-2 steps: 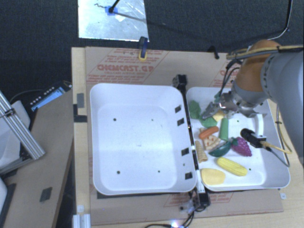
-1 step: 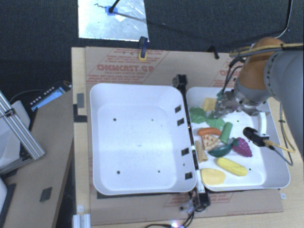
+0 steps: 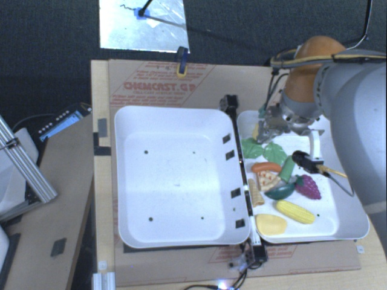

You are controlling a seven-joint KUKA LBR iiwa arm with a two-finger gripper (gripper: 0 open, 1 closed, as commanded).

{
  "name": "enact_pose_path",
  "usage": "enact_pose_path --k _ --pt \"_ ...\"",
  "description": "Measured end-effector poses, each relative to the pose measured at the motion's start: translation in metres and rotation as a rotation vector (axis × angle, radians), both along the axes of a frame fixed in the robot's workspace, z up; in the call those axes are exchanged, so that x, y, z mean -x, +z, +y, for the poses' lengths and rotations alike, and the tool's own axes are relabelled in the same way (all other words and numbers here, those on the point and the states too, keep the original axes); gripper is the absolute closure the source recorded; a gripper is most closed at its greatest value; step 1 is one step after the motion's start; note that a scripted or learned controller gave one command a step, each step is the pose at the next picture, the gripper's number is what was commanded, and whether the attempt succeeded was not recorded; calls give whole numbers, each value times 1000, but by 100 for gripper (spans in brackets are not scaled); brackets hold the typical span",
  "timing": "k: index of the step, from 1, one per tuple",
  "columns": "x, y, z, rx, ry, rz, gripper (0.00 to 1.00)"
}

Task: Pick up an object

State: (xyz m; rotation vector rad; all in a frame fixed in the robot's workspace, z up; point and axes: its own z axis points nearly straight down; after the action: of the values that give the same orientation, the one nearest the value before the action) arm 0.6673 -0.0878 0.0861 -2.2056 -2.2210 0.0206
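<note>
Over the far left corner of the right bin [image 3: 336, 217] hangs the hand [image 3: 264, 133]; whether it is apart or together cannot be told. Just on its near side lies the green leaf [image 3: 267, 151], its long axis running left to right. The grapes [image 3: 308, 186] and corn [image 3: 295, 211] lie nearer still.

My gripper [image 3: 264, 133] is down in the right bin [image 3: 344, 225], at its far corner next to the left bin [image 3: 124, 162]. Just cam-side of the gripper is a green lettuce leaf [image 3: 270, 151]; can't tell if touching. Further cam-side are an orange pizza slice [image 3: 266, 168], a green veg [image 3: 286, 169] and a dark teal pc [image 3: 279, 191]. Purple grapes [image 3: 308, 186] lie cam-side, more twd my arm. Farthest from the gripper are a corn cob [image 3: 295, 211] and a yellow round pc [image 3: 271, 224].
</note>
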Motion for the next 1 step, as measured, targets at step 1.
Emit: enact_pose_path --k 1 --pt "3 -1 1 2 -4 -8 100"
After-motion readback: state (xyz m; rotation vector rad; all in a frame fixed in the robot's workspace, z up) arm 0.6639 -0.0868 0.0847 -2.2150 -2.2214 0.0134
